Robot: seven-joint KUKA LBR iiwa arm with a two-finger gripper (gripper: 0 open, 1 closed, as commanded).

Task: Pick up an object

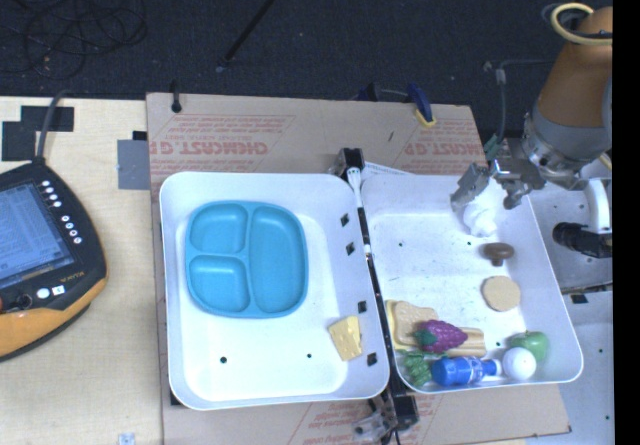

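The clutter of toys [470, 353] crowds the right bin's [560, 273] near edge. At the far end, the gripper [488, 195] has its jaws spread astride a white object [481, 216]; closing off-centre could squirt it sideways.

A cardboard sheet [300, 133] covers the bench [90, 143]. Two white bins [200, 373] lie on that sheet, side by side. Left of the sheet rests a control pendant [40, 253].
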